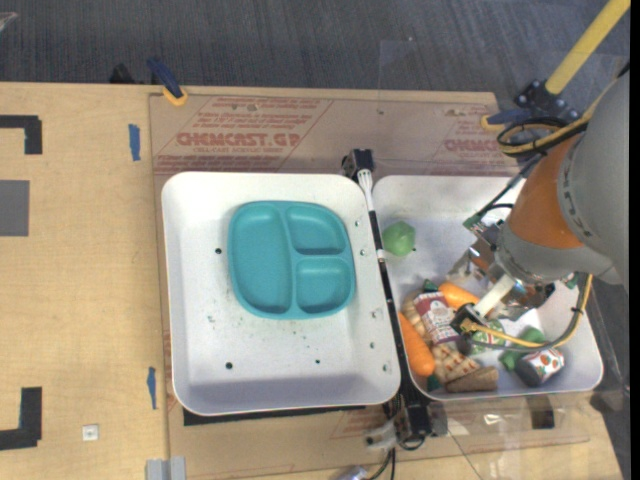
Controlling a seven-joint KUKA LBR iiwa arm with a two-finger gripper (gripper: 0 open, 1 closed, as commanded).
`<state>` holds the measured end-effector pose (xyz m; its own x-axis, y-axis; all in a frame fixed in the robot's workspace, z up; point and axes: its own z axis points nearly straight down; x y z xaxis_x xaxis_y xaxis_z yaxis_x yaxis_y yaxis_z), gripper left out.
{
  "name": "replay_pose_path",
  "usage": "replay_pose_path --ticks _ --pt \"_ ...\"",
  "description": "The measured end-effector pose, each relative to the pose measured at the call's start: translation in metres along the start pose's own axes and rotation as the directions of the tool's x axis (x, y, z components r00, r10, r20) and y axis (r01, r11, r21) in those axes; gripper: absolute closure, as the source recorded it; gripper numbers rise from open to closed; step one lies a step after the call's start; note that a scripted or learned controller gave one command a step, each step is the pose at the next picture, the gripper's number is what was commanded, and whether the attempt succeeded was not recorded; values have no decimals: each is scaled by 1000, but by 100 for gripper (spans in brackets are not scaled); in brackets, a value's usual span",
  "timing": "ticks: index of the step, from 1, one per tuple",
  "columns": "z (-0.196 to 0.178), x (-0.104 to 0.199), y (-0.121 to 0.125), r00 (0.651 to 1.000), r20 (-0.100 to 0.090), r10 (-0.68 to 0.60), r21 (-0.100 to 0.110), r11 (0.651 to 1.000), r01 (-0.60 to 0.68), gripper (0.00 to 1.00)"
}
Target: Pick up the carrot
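A grey arm (600,198) with an orange band reaches in from the right over a pale wooden worktop (80,288), its end effector (480,268) lowered into the right bin (440,203) among a heap of toy groceries. Whether the end effector is apart or together cannot be told from this angle. The carrot (416,346) lies flat against that bin's left wall, near the front corner, pointing lengthwise along the wall and apart from the end effector. Just beside it to the right sits a maroon-labelled packet (436,318), with a waffle-patterned piece (470,370) at the front edge. A smaller orange piece (458,294) rests just above the packet, close under the end effector. A round green fruit (399,238) lies on its own towards the bin's back left corner, and a red, white and green item (541,365) sits at the front right. The left bin (195,298) holds a teal divided plate (292,258), set upright on its base in the back half of the bin. Both bins rest on a brown cardboard sheet (250,128) printed with red lettering.
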<state>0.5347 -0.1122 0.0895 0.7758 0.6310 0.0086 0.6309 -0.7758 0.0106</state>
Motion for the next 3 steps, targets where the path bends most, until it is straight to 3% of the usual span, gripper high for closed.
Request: replay_pose_path --ticks 1,2,3 --pt "-9 -2 2 1000 5 1 -1 1000 -1 100" --pt "-9 -2 2 1000 5 1 -1 1000 -1 0" --pt "-1 -29 -27 887 -1 462 -4 887 -462 0"
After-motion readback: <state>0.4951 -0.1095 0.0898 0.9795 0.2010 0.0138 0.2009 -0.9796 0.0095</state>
